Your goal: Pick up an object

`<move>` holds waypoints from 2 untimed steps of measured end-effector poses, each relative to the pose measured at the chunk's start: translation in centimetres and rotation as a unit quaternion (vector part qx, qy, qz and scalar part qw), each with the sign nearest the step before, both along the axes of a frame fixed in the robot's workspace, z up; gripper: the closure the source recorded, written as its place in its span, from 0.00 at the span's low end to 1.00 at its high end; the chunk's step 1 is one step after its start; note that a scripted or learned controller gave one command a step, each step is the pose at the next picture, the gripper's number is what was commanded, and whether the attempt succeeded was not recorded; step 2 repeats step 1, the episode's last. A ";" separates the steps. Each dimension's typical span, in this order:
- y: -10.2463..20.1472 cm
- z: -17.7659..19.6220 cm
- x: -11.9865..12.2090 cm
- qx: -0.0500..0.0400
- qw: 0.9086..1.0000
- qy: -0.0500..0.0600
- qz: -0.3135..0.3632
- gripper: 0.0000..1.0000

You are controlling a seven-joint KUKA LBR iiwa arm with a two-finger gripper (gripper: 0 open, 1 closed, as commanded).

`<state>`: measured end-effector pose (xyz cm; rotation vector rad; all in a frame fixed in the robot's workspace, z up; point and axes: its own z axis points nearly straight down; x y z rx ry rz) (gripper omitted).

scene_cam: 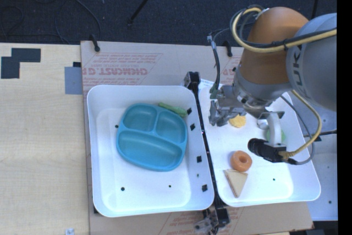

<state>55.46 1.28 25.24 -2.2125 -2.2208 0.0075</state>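
Camera view: left bin (104,173) holds blue plate (151,136); right bin (286,187) orange ring (241,160), wedge (236,181).

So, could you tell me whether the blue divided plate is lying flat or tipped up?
Flat. The blue divided plate lies in the left bin, its three compartments facing up, with a green item at its far edge.

Bench (38,146), light wood top; cardboard sheet (137,66) on it, two white bins (102,173) side by side atop.

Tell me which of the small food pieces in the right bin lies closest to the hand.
The small yellow piece, right beside the hand. The orange ring-shaped piece and the tan wedge-shaped piece lie farther toward the bin's front edge.
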 end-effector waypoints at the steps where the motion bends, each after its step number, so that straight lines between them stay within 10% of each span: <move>1: 5.8 -1.4 -2.0 0.000 1.000 0.000 0.001 1.00; 2: 5.8 -1.4 -2.0 0.000 1.000 0.000 0.001 1.00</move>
